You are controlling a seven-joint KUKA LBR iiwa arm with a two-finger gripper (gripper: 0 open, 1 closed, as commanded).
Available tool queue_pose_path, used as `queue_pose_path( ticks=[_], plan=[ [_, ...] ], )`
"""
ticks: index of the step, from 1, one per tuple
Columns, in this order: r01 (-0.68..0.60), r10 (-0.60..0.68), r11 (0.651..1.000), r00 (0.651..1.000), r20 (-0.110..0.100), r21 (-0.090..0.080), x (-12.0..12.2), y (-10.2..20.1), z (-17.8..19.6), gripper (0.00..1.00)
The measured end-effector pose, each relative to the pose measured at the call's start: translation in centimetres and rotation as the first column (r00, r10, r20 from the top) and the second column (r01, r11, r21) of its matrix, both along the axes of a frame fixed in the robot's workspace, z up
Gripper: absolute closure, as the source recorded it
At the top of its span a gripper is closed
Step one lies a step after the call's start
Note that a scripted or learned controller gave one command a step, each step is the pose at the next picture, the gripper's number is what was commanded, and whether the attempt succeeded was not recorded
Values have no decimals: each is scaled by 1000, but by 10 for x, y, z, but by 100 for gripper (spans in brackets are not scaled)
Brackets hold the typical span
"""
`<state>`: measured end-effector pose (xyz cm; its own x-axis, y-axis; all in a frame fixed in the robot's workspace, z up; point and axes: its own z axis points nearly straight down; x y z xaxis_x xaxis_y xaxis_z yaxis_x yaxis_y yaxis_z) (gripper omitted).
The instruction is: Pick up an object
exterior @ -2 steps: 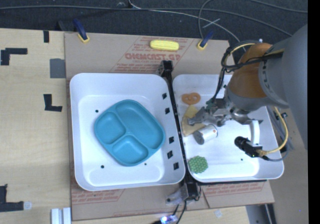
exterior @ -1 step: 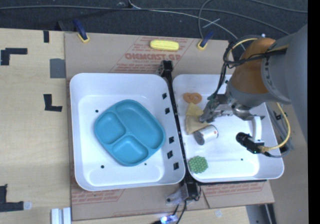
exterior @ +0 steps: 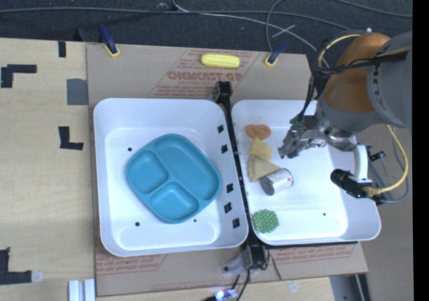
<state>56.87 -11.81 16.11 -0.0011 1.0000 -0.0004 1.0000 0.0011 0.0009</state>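
Note:
My gripper [exterior: 289, 146] hangs over the right bin [exterior: 335, 222], just right of the food pieces at its left side. Its fingers point down and left, with nothing seen between them. An orange pretzel-like piece [exterior: 257, 132] lies near the bin's top left. Below it sit a pale yellow wedge [exterior: 260, 151] and a tan cone-shaped piece [exterior: 261, 168]. A small silver can [exterior: 277, 181] lies on its side beside the cone. A green round object [exterior: 265, 220] rests near the bin's front left.
The left bin [exterior: 114, 125] holds a blue divided plate [exterior: 173, 177]. A yellow banana-like object [exterior: 220, 60] lies on the cardboard behind the bins. A black divider [exterior: 232, 159] runs between the bins. Cables loop above the arm at the right.

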Motion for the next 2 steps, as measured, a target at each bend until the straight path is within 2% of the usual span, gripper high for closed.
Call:
queue_pose_path(
  ticks=[2],
  plan=[
    [0, 0, 1000, 1000, 1, 0, -3, -7, 95, 100]
  ],
)
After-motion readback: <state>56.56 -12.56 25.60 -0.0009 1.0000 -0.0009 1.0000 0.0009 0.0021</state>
